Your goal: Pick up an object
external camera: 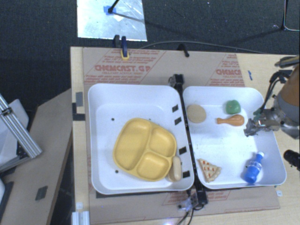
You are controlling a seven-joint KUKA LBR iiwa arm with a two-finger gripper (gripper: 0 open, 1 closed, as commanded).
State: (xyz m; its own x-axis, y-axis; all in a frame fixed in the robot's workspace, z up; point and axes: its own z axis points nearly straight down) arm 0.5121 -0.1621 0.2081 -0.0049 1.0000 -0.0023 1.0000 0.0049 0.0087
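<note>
Both white bins look like smooth, slightly glossy plastic. The yellow tray seems matt plastic; the blue bottle shiny. The counter is printed brown paper.

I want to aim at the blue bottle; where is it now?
The blue bottle lies in the right bin, near its front right corner, right of the waffle wedge.

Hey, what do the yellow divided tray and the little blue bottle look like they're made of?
The yellow divided tray looks like moulded plastic: uniform colour, rounded compartments, dull sheen. The blue bottle also seems plastic, probably a toy, with solid blue body and white cap; too small to tell more.
</note>
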